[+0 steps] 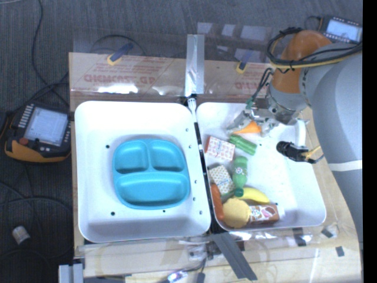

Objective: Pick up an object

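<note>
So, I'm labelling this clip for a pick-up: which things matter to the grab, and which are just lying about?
In play:
pincer
small orange carrot-shaped toy
green cucumber-shaped toy
right white bin

Lying about:
blue sectioned plastic tray
yellow banana toy
orange-edged handheld screen unit

The one camera sits fixed above the bench, looking down at a slant on both bins (141, 114), with the arm (336, 99) entering from the right.
</note>
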Controlling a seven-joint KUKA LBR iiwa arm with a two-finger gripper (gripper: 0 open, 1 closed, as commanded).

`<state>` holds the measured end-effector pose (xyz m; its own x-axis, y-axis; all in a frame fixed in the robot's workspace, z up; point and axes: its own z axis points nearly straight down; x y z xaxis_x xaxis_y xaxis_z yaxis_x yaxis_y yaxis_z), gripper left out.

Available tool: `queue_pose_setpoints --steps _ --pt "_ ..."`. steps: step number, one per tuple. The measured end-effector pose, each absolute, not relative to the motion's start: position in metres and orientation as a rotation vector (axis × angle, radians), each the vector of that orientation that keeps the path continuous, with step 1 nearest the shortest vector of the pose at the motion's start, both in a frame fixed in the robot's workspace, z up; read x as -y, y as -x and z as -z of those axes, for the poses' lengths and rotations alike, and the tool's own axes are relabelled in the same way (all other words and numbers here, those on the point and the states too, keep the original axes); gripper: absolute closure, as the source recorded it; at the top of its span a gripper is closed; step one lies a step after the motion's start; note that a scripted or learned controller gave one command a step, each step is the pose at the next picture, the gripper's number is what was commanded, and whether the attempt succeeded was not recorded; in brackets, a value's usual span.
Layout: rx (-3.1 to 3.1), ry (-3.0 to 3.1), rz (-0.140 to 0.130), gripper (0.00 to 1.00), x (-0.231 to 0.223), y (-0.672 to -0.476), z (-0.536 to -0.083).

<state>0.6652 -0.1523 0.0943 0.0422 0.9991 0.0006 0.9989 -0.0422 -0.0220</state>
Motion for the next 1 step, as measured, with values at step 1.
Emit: queue_pose_setpoints --steps 1 --pt "2.060 2.374 -0.003 1.00 0.1312 -0.6687 -0.1958"
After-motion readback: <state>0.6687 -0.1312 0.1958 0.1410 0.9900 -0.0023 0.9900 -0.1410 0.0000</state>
